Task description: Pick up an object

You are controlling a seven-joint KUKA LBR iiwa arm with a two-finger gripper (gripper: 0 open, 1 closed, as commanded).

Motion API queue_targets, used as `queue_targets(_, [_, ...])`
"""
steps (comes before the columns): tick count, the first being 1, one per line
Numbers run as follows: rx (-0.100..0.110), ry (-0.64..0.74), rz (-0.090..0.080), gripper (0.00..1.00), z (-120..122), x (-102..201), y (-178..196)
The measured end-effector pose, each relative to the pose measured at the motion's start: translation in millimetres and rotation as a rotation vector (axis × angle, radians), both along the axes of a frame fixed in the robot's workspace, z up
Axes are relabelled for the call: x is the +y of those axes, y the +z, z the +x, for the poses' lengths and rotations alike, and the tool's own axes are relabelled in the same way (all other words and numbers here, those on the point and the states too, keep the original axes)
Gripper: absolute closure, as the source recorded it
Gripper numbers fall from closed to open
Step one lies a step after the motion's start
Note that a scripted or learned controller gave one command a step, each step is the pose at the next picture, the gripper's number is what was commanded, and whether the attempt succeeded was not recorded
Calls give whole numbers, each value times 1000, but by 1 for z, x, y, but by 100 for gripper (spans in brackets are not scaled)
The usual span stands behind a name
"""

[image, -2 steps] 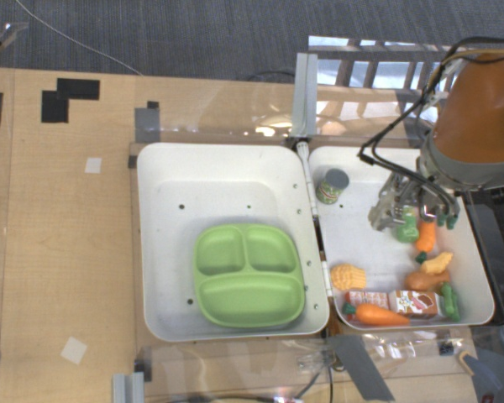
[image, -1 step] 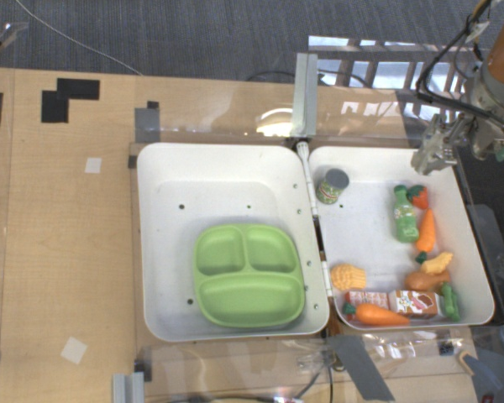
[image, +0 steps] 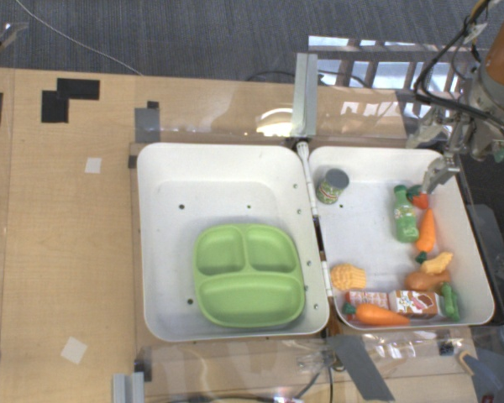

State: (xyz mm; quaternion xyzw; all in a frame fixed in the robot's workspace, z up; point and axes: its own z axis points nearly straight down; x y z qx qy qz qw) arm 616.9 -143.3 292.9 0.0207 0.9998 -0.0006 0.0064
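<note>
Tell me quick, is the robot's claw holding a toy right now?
Gripper: poised over the right bin, just above the green bottle. Nothing shows in its grasp, and whether it is open or closed cannot be told.

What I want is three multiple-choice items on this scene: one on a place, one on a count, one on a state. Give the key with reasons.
1. Where is the can?
A. In the left bin
B. In the right bin
C. On the bench outside the bins

2. How many compartments does the green plate have?
A. Two
B. Three
C. Five

3. How does the green plate lie?
A. Flat, compartments facing up
B. Flipped over
C. Standing on its edge

Key:
1 B: the can sits in the right bin, near its far left corner.
2 B: the green plate shows two small sections above one wide one.
3 A: its hollows are open to the camera.
</note>
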Motion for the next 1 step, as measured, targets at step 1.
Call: queue_targets(1, [11, -252, 4, 0, 32, -25, -133])
